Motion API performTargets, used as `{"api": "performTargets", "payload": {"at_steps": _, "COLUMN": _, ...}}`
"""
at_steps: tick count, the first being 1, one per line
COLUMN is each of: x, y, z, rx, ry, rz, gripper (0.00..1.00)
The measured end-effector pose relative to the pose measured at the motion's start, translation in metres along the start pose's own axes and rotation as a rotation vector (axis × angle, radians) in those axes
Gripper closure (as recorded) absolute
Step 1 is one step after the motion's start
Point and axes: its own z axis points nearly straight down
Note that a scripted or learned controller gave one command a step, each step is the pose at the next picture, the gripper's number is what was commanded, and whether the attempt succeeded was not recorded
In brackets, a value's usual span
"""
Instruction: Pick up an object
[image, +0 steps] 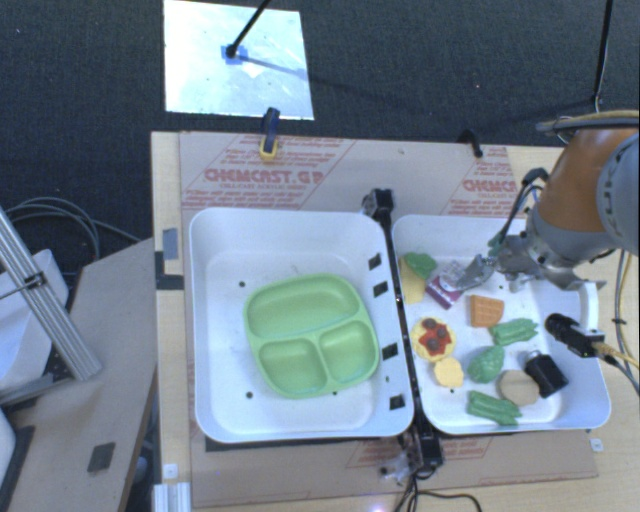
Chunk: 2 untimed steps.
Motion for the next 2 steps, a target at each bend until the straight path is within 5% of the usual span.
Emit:
{"api": "performTargets", "payload": {"at_steps": 1, "x": -0.002, "y": -0.044, "z": 0.045, "rx": 0.007, "ry": 0.002, "rz": 0.004, "gripper": 0.0}}
{"api": "performTargets", "payload": {"at_steps": 2, "x": -0.062, "y": -0.005, "z": 0.031, "rx": -0.003, "ry": -0.004, "rz": 0.004, "gripper": 0.0}}
